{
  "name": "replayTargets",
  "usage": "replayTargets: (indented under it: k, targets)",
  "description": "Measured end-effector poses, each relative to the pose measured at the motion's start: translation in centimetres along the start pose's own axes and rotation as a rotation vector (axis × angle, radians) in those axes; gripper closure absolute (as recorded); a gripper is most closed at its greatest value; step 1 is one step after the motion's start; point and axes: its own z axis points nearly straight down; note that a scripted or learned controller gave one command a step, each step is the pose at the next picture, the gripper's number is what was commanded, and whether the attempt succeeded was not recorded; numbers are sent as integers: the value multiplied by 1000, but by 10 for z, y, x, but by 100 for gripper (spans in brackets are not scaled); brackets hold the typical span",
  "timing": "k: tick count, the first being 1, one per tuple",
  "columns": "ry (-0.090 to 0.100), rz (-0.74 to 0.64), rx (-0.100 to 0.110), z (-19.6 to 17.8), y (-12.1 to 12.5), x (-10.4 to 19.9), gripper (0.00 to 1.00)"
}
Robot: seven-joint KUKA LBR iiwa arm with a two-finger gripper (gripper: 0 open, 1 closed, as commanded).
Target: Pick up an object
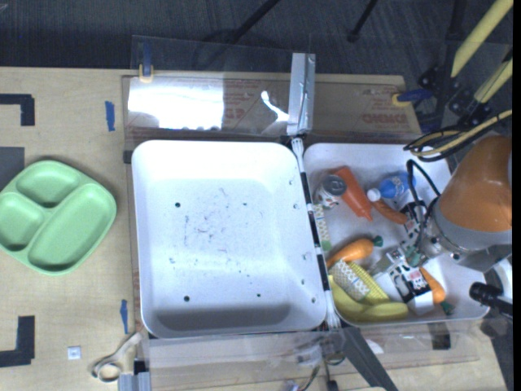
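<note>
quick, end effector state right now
End effector: cannot be told; it is low in the right bin among the objects, beside a banana.

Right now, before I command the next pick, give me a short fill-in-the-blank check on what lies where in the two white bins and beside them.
1. The yellow banana lies in the ____ shallow white bin.
2. The green divided plate rests on the bench, to the ____ of both bins.
3. The grey arm's band above the wrist is ____.
4. The small blue-capped bottle lies in the same bin as the ____.

Missing words: right; left; orange; banana
</note>
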Motion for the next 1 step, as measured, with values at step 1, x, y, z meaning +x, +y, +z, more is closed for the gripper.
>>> replayTargets:
  k: [1]
  targets:
    - [2,0,-1,-9,0,0,100]
